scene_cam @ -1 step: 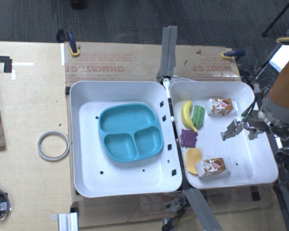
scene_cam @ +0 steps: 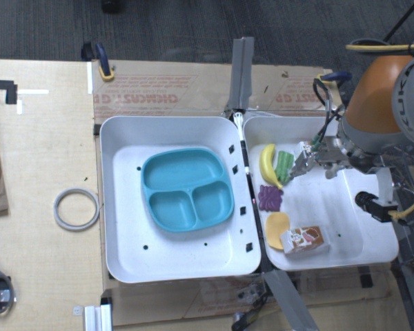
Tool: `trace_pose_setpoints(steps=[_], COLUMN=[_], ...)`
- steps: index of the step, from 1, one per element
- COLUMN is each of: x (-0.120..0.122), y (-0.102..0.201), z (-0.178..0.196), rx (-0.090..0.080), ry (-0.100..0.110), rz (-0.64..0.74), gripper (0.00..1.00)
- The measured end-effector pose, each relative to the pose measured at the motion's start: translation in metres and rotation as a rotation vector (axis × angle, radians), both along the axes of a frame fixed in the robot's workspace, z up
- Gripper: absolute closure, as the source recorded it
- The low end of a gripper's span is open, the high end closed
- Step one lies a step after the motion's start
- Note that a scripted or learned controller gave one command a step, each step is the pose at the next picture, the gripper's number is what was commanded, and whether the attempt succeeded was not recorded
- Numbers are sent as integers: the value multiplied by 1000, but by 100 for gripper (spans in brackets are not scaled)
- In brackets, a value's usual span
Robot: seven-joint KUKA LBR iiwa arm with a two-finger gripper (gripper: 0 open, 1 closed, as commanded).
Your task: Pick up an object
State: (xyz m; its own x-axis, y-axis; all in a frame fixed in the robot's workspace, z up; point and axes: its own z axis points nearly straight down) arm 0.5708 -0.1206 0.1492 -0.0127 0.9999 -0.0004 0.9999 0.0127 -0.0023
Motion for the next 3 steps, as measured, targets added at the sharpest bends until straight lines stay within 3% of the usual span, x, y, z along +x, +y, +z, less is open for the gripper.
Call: trace_pose_setpoints(steps=[1, 2, 3], x=[48, 48, 86], y=[25, 24, 72], z=[-58, -48, 43], rx=[-1, -1, -2], ry=[-1, -2, -3], rz=[86, 85, -32], gripper=[0, 100, 100])
